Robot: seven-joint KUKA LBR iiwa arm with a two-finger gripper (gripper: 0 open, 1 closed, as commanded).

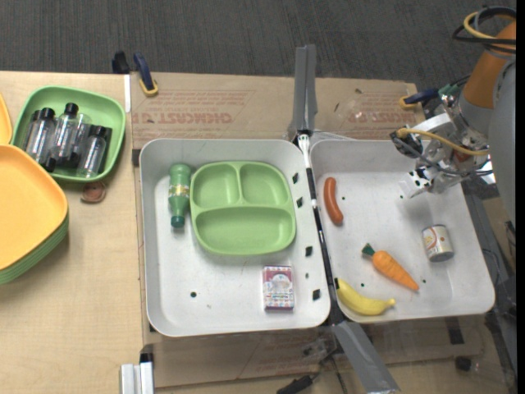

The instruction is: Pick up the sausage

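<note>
The sausage (pixel 333 199) is a small reddish-brown link lying lengthwise near the left wall of the right bin (pixel 480 298). My gripper (pixel 421 180) hangs over the upper right part of that bin, well to the right of the sausage and apart from it. Cables and the wrist crowd around it. Nothing shows between its tips.
The right bin also holds a carrot (pixel 392 269), a banana (pixel 363 300) at the front edge and a small can (pixel 437 242). In the left bin lie a green divided plate (pixel 243 207), a green bottle (pixel 179 194) and a small card box (pixel 278 288).
</note>
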